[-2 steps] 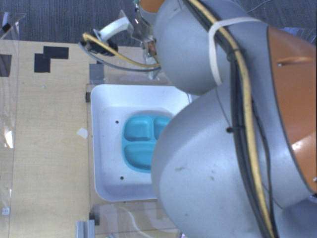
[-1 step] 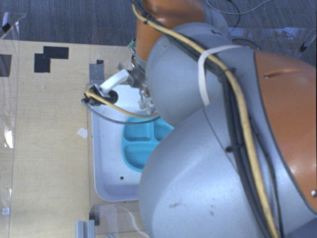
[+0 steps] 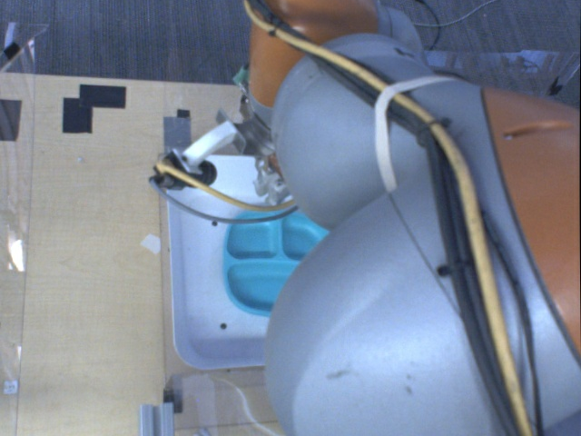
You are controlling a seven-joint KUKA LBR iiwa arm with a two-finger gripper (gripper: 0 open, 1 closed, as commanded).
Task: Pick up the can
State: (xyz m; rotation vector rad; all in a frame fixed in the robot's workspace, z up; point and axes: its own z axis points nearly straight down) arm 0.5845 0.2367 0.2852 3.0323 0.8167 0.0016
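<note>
My arm's big grey body (image 3: 408,243) covers most of the camera view, with the orange band (image 3: 309,7) at the top. The gripper (image 3: 270,182) hangs below the wrist over the far end of the white bin (image 3: 195,280). It is small and partly hidden by the arm, so its state is unclear. Much of the bin lies hidden beneath the arm.
A blue divided tray (image 3: 259,266) lies in the bin, half covered by the arm. A yellow and black cable (image 3: 204,189) loops from the wrist over the bin's far left corner. The wooden bench (image 3: 82,243) with black tape marks (image 3: 91,105) stretches to the left.
</note>
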